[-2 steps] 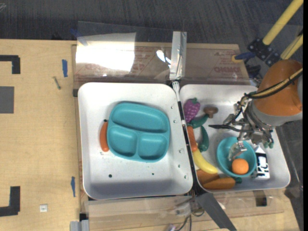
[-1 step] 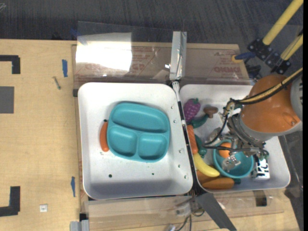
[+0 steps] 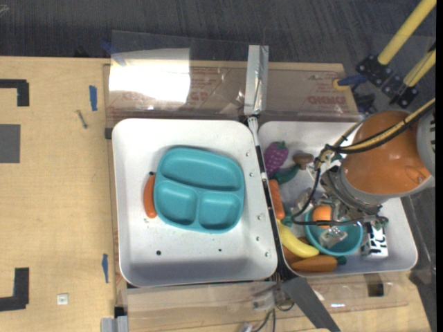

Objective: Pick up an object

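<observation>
My gripper (image 3: 335, 232) hangs low over the right bin (image 3: 405, 251), just above a teal bowl (image 3: 349, 244) near the bin's front. An orange ball (image 3: 322, 214) lies at the bowl's back left rim, close to the gripper. A yellow banana (image 3: 296, 244) and a brown sausage (image 3: 317, 263) lie left of and in front of the bowl. Purple grapes (image 3: 276, 155), a small brown piece (image 3: 302, 160) and an orange carrot (image 3: 277, 198) lie along the bin's left side. The orange wrist band (image 3: 384, 158) hides the bin's back right.
The left bin (image 3: 131, 151) bears a teal divided plate (image 3: 199, 189), with an orange sausage (image 3: 149, 196) lying against its left edge. A clear panel (image 3: 208, 81) stands behind both bins. Yellow rods (image 3: 412, 19) cross the upper right corner.
</observation>
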Available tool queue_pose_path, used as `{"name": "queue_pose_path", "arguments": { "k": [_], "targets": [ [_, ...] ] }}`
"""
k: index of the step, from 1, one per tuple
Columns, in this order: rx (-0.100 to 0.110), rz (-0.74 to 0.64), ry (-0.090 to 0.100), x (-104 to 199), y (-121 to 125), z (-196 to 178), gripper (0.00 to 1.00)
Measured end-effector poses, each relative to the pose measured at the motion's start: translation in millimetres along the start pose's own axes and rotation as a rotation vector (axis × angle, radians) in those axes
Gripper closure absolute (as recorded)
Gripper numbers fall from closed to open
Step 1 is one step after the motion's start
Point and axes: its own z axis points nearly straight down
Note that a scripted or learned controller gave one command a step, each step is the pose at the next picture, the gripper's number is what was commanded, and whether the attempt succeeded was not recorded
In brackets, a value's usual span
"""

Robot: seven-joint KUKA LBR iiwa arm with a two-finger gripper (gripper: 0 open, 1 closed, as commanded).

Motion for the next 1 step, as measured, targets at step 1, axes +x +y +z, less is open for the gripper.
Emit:
{"name": "queue_pose_path", "arguments": {
  "k": [1],
  "targets": [
    [0.018,-0.004,-0.027,-9.1,-4.4,-18.4,1.00]
  ]
}}
